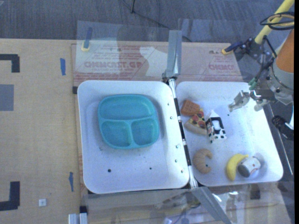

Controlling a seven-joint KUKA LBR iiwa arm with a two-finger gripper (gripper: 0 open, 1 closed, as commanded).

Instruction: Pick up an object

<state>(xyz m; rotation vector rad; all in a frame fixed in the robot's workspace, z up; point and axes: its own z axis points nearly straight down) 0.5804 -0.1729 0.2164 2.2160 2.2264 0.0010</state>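
Observation:
The right bin [261, 139] holds several small toys. An orange waffle piece [190, 107] and a pizza slice [197, 122] lie at its left side, with a black-and-white cow figure [216, 129] just right of them. A brown croissant [203, 160] sits near the front, and a yellow banana [233, 166] lies against a round white-and-grey toy [250, 167] at the front right. My gripper [248, 103] hangs over the bin's back right part, open, with nothing between its fingers. It is well right of and behind the cow.
The left bin [88, 162] holds a teal divided plate [128, 121]. A metal divider [180, 139] runs between the bins. Cables and a yellow hose [275, 13] hang at the upper right by the arm.

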